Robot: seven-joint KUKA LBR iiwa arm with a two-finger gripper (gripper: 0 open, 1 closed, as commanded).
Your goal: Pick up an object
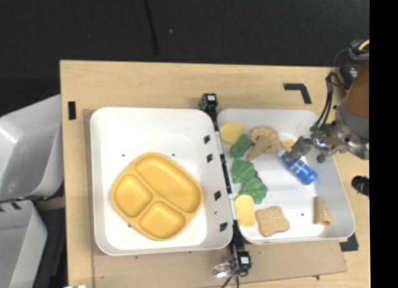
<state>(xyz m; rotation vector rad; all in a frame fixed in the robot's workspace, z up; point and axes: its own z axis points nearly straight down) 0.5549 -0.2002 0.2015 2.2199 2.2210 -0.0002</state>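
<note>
Two white bins side by side on the bench: left bin (106,231) carrying a yellow divided plate (157,195), right bin (339,209) strewn with small play-food pieces. Grey arm (356,103) reaching in from 3 o'clock, claw (311,147) low over the right bin's upper right part; released or clenched, cannot tell. Blue bottle (300,168) lying tilted just at 7 o'clock of the claw, touching or nearly so. Further toward 9 o'clock, green leafy pieces (247,171) and a tan mushroom (264,140); at 6 o'clock, a cracker (272,220) and a cone (321,211).

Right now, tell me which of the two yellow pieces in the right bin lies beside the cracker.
The elongated yellow piece at the bin's near edge, touching the cracker. The rounder yellow piece sits in the far corner.
</note>
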